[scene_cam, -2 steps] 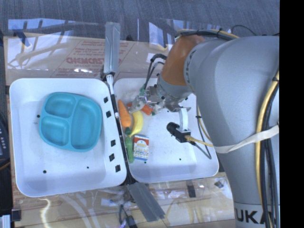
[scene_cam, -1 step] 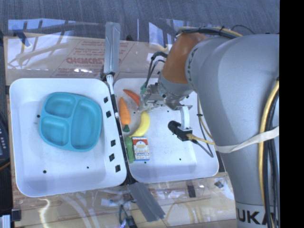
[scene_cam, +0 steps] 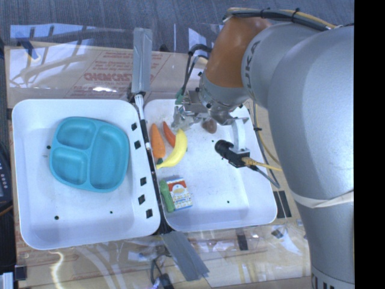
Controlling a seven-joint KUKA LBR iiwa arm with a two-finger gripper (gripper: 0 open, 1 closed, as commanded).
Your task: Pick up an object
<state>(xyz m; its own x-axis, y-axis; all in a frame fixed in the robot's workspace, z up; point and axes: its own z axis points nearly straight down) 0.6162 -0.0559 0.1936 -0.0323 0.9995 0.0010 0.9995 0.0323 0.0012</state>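
Note:
The right bin (scene_cam: 240,206) holds a yellow banana (scene_cam: 175,150), two orange carrots (scene_cam: 157,141) beside it, a small carton with a green side (scene_cam: 177,194) and a small brown object (scene_cam: 209,125) near the back. My gripper (scene_cam: 187,117) hangs low over the bin's back left, just above the banana's upper end and beside the second carrot (scene_cam: 169,134). The arm's wrist covers most of the fingers. Nothing shows between them.
The left bin (scene_cam: 36,209) holds a blue sectioned plate (scene_cam: 90,153). A grey divider strip (scene_cam: 142,65) runs between the bins. The big grey arm (scene_cam: 301,101) covers the right bin's right side. A black cable connector (scene_cam: 231,153) hangs over that bin.

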